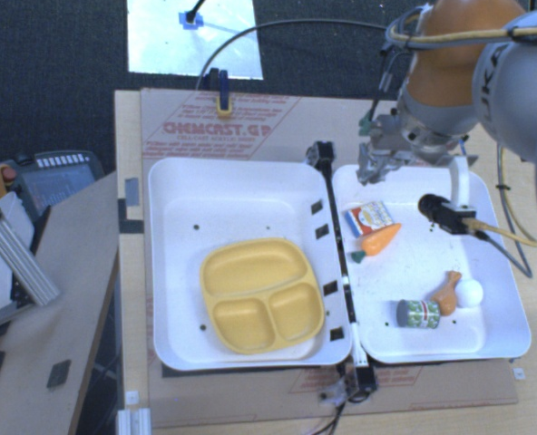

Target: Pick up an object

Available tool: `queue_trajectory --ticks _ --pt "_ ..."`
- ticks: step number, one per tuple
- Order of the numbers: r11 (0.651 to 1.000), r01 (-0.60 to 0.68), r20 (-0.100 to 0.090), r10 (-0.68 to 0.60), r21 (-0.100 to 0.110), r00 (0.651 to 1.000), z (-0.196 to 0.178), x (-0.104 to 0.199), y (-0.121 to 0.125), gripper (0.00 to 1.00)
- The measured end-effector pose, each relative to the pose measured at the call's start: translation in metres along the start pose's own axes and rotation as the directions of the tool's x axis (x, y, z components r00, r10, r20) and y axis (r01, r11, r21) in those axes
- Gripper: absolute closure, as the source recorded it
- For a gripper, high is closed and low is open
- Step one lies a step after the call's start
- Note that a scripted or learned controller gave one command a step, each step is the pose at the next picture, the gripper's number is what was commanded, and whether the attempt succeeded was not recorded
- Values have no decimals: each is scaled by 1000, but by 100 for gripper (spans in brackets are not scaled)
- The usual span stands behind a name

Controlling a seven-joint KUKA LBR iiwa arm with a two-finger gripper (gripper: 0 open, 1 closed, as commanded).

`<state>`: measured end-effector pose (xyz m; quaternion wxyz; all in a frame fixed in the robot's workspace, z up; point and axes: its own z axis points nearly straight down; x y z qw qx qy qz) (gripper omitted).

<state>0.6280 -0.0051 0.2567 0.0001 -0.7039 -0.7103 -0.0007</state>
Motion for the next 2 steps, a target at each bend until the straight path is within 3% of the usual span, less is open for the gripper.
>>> queue_trajectory --ticks 2 --pt "1000 0 -1 0 0 1000 9 107 -16 100"
